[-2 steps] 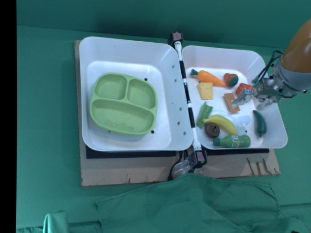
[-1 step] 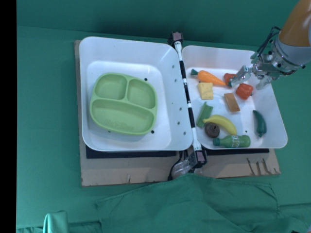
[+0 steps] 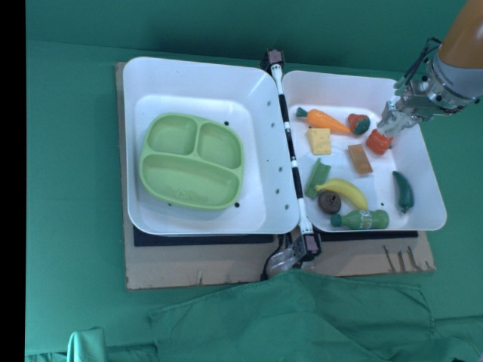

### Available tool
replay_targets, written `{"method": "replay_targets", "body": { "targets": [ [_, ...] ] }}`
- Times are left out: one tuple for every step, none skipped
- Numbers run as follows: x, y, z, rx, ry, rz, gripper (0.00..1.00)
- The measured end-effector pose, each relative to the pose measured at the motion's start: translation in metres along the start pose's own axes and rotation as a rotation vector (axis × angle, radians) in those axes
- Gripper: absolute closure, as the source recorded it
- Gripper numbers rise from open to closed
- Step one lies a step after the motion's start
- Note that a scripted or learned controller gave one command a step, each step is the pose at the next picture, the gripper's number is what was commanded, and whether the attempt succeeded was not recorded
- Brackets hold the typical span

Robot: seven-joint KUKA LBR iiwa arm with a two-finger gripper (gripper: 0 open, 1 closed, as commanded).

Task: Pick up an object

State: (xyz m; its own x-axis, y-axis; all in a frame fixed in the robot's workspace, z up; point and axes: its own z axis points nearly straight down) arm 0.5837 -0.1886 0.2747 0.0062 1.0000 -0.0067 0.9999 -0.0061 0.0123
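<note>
The metal two-finger gripper sits directly over a small red-orange plastic piece, touching it; its opening can't be judged

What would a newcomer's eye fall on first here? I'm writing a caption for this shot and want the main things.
First the green divided plate, lying alone in the left bin. Then the bright toy food scattered in the right bin: a carrot, a banana, a green bottle. Last the gripper, low at that bin's far right over a red piece.
</note>
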Motion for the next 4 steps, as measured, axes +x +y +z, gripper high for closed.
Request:
{"method": "replay_targets", "body": {
  "targets": [
    [0.000,-0.048,-0.071,0.001,0.002,-0.001,1.00],
    [0.000,-0.083,-0.104,0.004,0.003,-0.001,1.00],
    [-0.001,-0.081,-0.115,0.000,0.000,0.002,1.00],
    [-0.001,-0.081,-0.115,0.001,0.000,0.002,0.00]
  ]
}}
